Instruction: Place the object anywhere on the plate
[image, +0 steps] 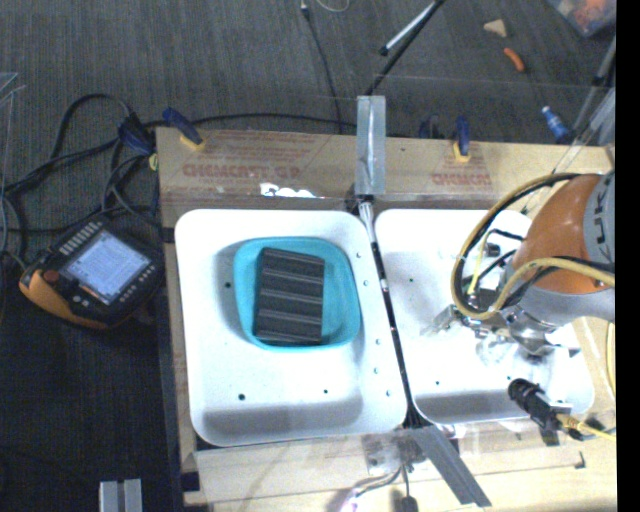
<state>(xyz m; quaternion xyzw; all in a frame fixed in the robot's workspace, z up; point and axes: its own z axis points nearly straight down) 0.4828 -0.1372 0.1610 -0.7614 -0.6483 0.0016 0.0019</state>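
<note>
A dark grey ridged block (290, 294) lies flat on the light blue plate (343, 300) in the left bin (205, 330). It rests inside the plate's rim, roughly centred. My gripper (487, 335) hangs low over the right bin (420, 265), far to the right of the plate. Wrist parts and looped cables hide its tip. A small pale, glassy shape sits on the bin floor right beneath it, too blurred to name.
The grey arm with its orange band (560, 230) reaches in over the right bin's right side. A black connector (530, 395) juts out near that bin's front edge. A metal post (370, 145) stands behind the wall between the bins. A teach pendant (95, 272) lies on the floor to the left.
</note>
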